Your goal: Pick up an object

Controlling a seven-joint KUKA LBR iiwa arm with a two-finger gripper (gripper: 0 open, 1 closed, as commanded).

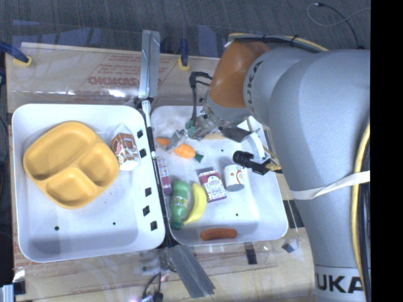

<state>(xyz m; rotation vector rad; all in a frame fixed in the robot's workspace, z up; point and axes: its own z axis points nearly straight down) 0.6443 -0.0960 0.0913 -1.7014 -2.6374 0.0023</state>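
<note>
My gripper (192, 131) hangs low over the far left part of the right bin (267, 219), under the orange band of the arm (234, 74). Just in front of it lies an orange carrot-like piece (184, 150), and a smaller orange bit (162, 141) lies to its left. Nearer the front are a green bottle (179, 200), a yellow banana (199, 204), a maroon carton (212, 185), a white can (233, 177) and a brown sausage (218, 234). The view does not show anything in the gripper.
The left bin (82, 231) holds a yellow divided plate (69, 162) and a small brown-and-white carton (126, 148). A pink stick (165, 176) lies along the right bin's left wall. A black part (249, 161) sticks out beside the arm's bulk (315, 137).
</note>
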